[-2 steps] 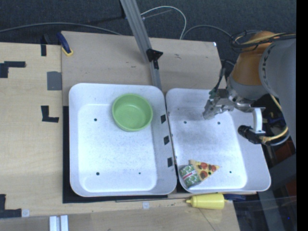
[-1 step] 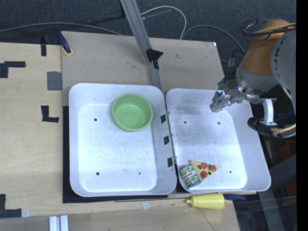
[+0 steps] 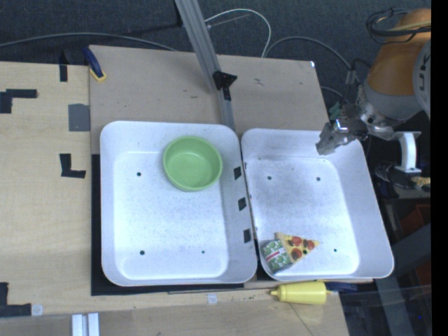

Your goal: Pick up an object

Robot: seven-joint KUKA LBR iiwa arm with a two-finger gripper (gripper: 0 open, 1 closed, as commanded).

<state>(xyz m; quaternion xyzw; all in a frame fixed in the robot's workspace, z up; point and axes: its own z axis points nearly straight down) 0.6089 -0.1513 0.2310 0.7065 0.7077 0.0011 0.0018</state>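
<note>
Bench top is pale wood with black tape marks along its far-left portion; dark carpet shows beyond the back edge, with thin cables looping across it. A grey metal pole (image 3: 203, 44) slants in from the top and ends between the two bins.

The gripper (image 3: 327, 143) hangs over the back right corner of the right bin (image 3: 350, 187), close to its rim. At this angle I cannot tell how it is set; nothing is visibly held. The orange band of the arm (image 3: 395, 68) sits just above and to the right of it.

Nearest objects, reckoned from the gripper: a small pizza-slice toy (image 3: 299, 245) lies well below it, on the front floor of the same bin, touching a green-and-white packet (image 3: 275, 255) on its left. A yellow bottle (image 3: 302, 293) lies on its side further down, outside the bin, just past the front rim.

Far to the gripper's left, a green bowl (image 3: 192, 162) sits upright in the back half of the left bin (image 3: 126, 257). Both bin floors are white, speckled grey.
</note>
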